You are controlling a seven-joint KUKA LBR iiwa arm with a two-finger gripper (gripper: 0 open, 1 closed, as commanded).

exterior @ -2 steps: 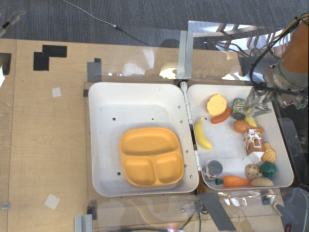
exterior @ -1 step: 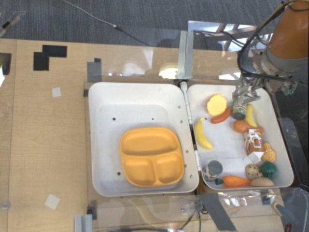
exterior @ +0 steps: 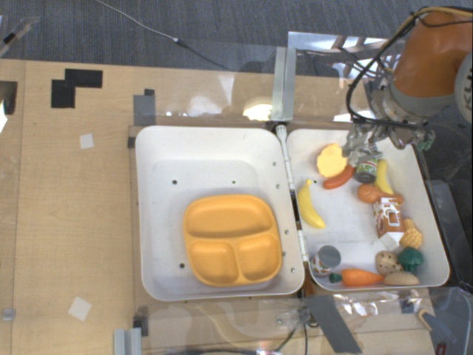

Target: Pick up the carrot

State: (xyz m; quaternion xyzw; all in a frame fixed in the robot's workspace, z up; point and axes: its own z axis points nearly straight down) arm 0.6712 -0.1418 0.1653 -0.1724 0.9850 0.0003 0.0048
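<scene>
Gripper (exterior: 362, 154) hangs over right white bin (exterior: 344, 213), grip state not clear. Smooth orange tapered plastic carrot (exterior: 360, 277) with green end lies flat near front wall.

The arm (exterior: 436, 58) is cut off by the right edge. The gripper (exterior: 363, 151) blurs against the clutter beneath it. A small can (exterior: 366, 173) below it is partly covered, its label unreadable.
</scene>
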